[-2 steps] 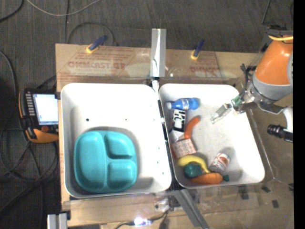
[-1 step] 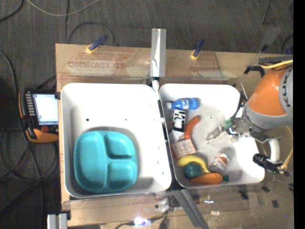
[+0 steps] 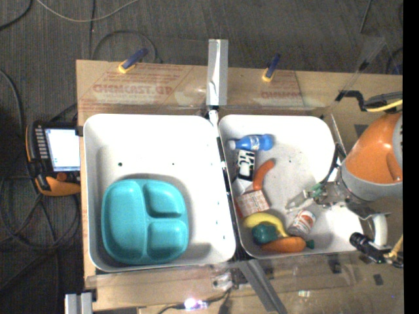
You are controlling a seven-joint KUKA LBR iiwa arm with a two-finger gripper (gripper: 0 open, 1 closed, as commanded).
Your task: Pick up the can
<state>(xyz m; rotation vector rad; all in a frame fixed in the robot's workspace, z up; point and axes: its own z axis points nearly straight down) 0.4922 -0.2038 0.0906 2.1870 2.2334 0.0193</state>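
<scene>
A small can (image 3: pixel 302 223) with a red and white label lies on its side in the right bin (image 3: pixel 308 133), near the front right. My gripper (image 3: pixel 306 200) hangs just above and behind the can, reaching in from the right under the arm's orange band (image 3: pixel 378 157). The can rests on the bin floor.
The right bin also holds a blue bottle (image 3: pixel 253 142), a black and white item (image 3: pixel 245 165), an orange sausage shape (image 3: pixel 262 174), a red and white packet (image 3: pixel 252 203), a banana (image 3: pixel 266 222), a green piece (image 3: pixel 263 235) and a carrot (image 3: pixel 285 244). A teal divided tray (image 3: pixel 145 221) lies in the left bin (image 3: pixel 150 133).
</scene>
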